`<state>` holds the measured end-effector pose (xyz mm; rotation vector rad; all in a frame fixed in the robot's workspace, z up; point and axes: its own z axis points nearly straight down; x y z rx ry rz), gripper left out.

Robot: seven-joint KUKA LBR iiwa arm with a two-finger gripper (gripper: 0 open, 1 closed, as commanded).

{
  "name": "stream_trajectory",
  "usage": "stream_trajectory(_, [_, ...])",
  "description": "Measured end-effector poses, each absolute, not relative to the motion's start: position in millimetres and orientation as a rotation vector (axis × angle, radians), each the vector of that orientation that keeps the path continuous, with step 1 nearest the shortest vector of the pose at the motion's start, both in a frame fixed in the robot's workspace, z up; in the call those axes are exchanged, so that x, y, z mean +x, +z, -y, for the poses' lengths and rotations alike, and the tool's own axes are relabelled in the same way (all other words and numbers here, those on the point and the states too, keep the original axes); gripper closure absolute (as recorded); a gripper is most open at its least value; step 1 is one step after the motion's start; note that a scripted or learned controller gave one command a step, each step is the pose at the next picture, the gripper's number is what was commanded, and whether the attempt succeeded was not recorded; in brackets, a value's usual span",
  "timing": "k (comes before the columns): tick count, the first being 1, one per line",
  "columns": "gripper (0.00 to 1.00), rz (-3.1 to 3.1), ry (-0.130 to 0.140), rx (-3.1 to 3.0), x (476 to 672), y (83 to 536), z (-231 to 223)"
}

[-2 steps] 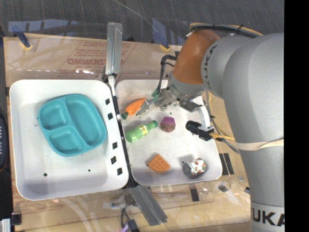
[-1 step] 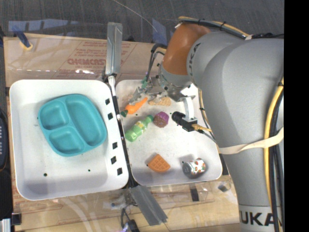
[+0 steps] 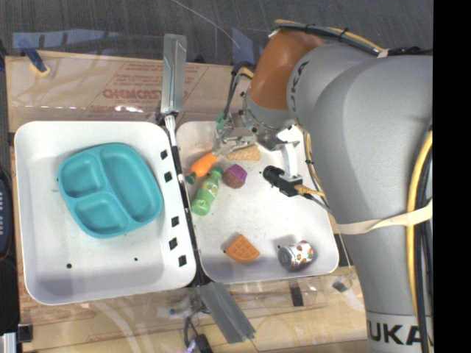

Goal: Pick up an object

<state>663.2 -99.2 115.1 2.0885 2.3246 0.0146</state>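
While the grey arm reaches in from the right with its orange band above the wrist, its gripper sits low over the far end of the right bin. How wide it stands cannot be told, since the wrist hides the tips from above.

Far to the left of the gripper, in the left bin, lies a teal divided plate, flat and slightly turned. Between the two bins runs a dark divider rail.

Just down and left of the gripper, an orange carrot-like piece lies near the right bin's left wall. A green bottle lies on its side right below it, touching or nearly touching. Directly beneath the gripper, a tan waffle-patterned piece sits partly under the wrist; whether it is touched cannot be told. A small purple object rests a little nearer the camera, just beside the bottle's top.

Well below the gripper, at the bin's near end, lies an orange waffle-textured wedge, and to its right a shiny silver object with red marks. A black fitting on the arm hangs over the bin to the gripper's right.
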Motion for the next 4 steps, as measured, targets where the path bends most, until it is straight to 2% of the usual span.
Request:
stream_trajectory(1, [1.0,-1.985,-0.002,2.435,656.5,92,116])
stream_trajectory(2, [1.0,-1.448,-0.001,2.789,656.8,92,104])
stream_trajectory(3, [1.0,-1.041,-0.009,2.97,629.0,91,150])
stream_trajectory(4, [1.0,-0.655,-0.002,3.075,625.8,92,197])
